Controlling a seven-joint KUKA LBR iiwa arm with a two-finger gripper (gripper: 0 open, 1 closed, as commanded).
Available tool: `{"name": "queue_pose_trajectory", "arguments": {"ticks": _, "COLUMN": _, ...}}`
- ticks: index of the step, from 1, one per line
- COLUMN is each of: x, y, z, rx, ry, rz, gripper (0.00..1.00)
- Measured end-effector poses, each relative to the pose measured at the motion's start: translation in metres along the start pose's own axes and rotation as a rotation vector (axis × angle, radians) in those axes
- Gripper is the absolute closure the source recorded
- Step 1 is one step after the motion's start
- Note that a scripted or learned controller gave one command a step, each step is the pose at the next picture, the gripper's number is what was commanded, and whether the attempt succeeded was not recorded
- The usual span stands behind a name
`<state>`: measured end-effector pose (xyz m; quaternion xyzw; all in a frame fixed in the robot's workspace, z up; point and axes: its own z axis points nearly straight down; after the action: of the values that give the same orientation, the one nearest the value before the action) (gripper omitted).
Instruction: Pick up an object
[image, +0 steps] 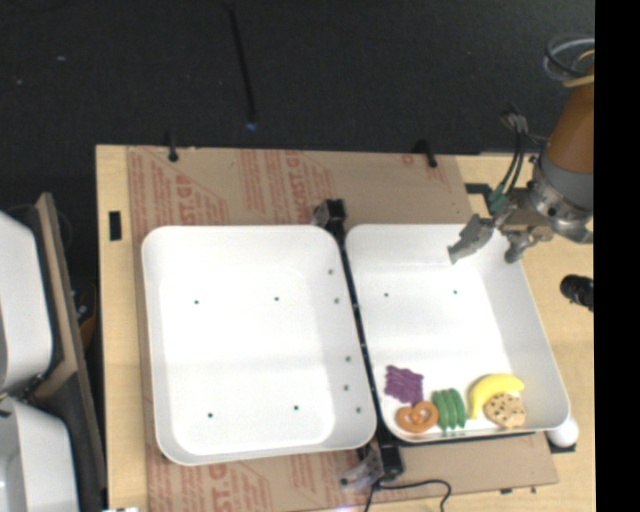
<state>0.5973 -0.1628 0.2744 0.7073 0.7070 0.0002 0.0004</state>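
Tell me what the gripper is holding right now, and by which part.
Nothing. The gripper hangs open over the far edge of the right bin, with nothing between its fingers. The toy food lies in the bin's near corner, untouched.

The gripper (490, 240) hangs over the far right corner of the right bin (440, 320), its fingers spread with nothing between them. Along the bin's near edge lie a purple piece (403, 381), a pretzel (416, 417), a green piece (450, 408), a banana (497, 385) and what may be a cookie (505, 408). The left bin (245, 340) sits beside it.
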Motion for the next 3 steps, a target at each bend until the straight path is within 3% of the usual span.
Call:
{"name": "queue_pose_trajectory", "arguments": {"ticks": 1, "x": -0.001, "y": 0.000, "z": -0.011, "rx": -0.001, "ry": 0.000, "rz": 0.000, "gripper": 1.00}}
{"name": "queue_pose_trajectory", "arguments": {"ticks": 2, "x": 0.014, "y": 0.031, "z": 0.020, "rx": 0.003, "ry": 0.000, "rz": -0.001, "gripper": 1.00}}
{"name": "queue_pose_trajectory", "arguments": {"ticks": 3, "x": 0.037, "y": 0.032, "z": 0.045, "rx": 0.002, "ry": 0.000, "rz": -0.001, "gripper": 1.00}}
